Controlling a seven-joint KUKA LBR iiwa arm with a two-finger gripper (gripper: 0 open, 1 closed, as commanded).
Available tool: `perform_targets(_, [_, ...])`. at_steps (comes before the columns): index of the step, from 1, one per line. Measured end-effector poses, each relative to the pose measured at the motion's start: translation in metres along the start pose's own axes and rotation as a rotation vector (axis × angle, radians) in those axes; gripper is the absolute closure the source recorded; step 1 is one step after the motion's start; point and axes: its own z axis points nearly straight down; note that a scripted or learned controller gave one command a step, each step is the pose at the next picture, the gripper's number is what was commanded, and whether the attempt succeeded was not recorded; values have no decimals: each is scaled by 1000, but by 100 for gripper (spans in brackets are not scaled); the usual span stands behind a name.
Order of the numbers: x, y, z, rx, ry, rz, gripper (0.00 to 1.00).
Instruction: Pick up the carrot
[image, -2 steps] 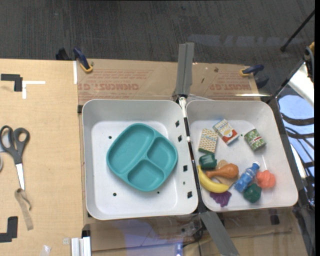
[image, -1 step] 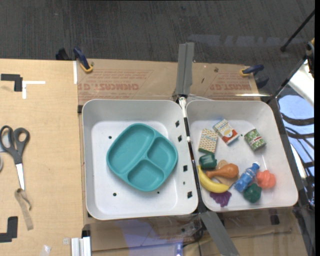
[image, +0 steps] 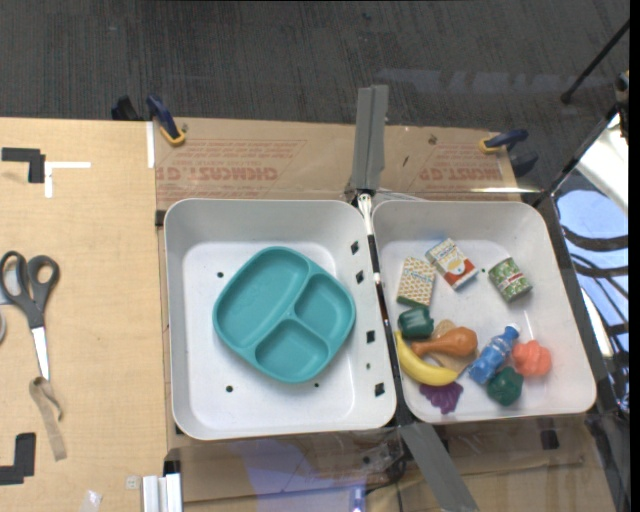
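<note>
Nothing is done yet — the carrot (image: 533, 358) lies unlifted in the right bin (image: 560, 300), near its front right corner, just beside the blue bottle (image: 494, 356). How the jaws stand I cannot tell; approach, grasp and lift all remain.

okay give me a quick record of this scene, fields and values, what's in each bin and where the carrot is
left bin: teal divided plate, three compartments
right bin: toy food, crowded toward the near side
carrot: orange, near the right bin's right wall, beside a blue bottle
banana: yellow, near the left wall, under a drumstick
small boxes: toward the far side of the right bin
bench left of bins: scissors
task state: carrot lies in the bin, not yet picked
</note>
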Motion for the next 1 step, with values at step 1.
perform_targets(1, [2, -2, -9, 10, 3, -3, 100])
